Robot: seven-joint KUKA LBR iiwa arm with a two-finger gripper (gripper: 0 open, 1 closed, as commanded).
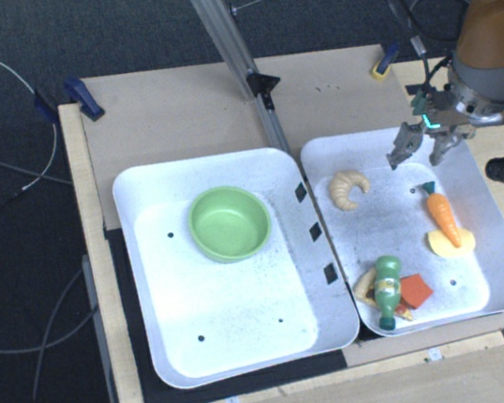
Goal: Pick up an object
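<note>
- Tool (423, 146) of the grey arm hovered over the right white bin's (490, 234) upper edge, its two fingers spread, grasping nothing.
- Nearest lay a beige croissant-shaped toy (349, 188) to its left and an orange plastic carrot (441, 212) below, both apart from it.
- A yellow piece (452, 243), green bottle (387, 290) and red block (416, 291) shared that bin.
- The left white bin (165, 314) held a green round bowl (229, 222).

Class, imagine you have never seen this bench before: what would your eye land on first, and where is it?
Probably the green bowl, alone in the left bin. Next, the colourful toys in the right bin: a carrot, a croissant and a green bottle. The open gripper hovers at that bin's far edge.
</note>
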